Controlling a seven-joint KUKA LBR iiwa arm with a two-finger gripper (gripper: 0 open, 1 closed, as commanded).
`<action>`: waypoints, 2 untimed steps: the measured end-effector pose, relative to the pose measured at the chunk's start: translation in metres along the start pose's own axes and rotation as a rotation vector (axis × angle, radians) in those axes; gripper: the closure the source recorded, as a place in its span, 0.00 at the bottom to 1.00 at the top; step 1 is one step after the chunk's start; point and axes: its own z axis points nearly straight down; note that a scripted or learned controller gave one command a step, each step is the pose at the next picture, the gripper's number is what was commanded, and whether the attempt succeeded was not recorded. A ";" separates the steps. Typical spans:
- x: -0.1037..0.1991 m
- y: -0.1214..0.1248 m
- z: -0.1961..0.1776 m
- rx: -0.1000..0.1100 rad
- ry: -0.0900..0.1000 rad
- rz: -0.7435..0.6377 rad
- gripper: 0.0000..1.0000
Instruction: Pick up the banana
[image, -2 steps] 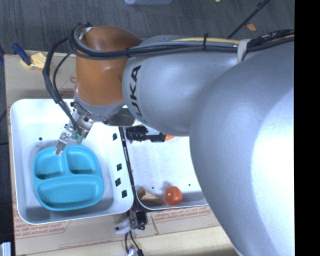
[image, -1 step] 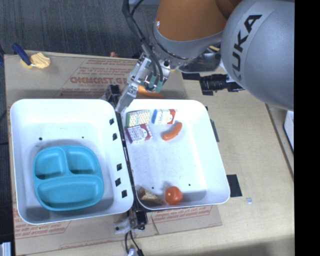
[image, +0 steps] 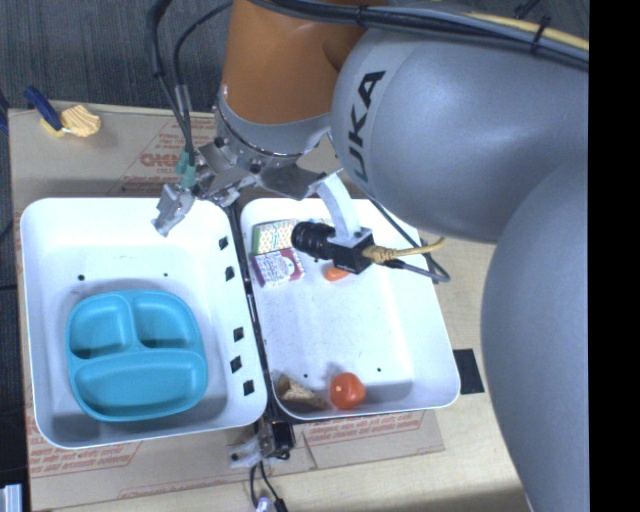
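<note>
A blue tray (image: 135, 355) lies in the left bin (image: 40, 230). At upper centre the claw (image: 172, 208) hangs over that bin's corner; clenched or released, I cannot tell. The banana's place is unclear, so the pickup seems undone.

This looks like a robotics lab. A big grey arm (image: 470, 130) with an orange band and loose black cables reaches over two white bins (image: 40, 300) set side by side on flattened cardboard (image: 120, 150) on a bench, with a corrugated grey wall (image: 80, 50) at the far side.
</note>
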 end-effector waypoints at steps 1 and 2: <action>-0.029 -0.005 0.132 0.003 0.001 0.122 0.00; -0.076 -0.087 0.165 0.002 0.001 0.058 0.00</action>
